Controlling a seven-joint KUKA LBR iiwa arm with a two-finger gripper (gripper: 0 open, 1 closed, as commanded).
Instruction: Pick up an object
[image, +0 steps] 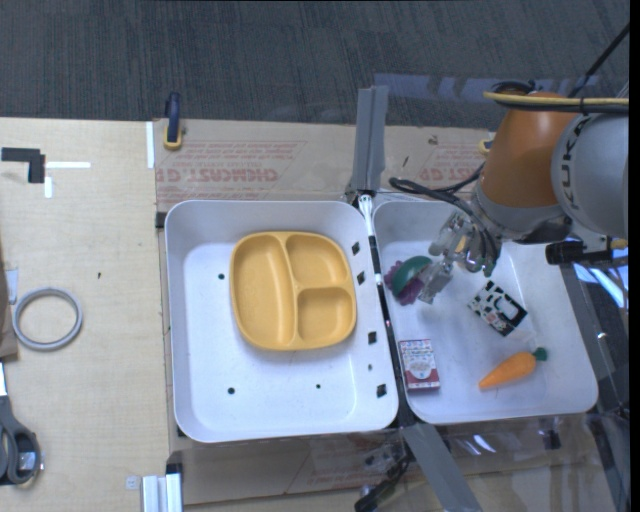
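Note:
In the right bin (560, 400) lie a purple and green vegetable toy (407, 277), a black and white patterned block (497, 307), a small red and white card box (418, 363) and an orange carrot toy (510, 368). My gripper (447, 267) hangs low over the bin's upper left part, just right of the purple and green toy and left of the patterned block. Its fingers (432, 284) stand apart with nothing between them. One fingertip is close to the purple toy's right side; I cannot tell if it touches.
The left bin (190, 380) holds a yellow divided plate (293, 290). A grey divider (368, 140) runs between the bins. On the wooden bench at left lie a grey tape ring (44, 318) and scissors (16, 452). The arm's orange band (530, 150) looms over the right bin's far edge.

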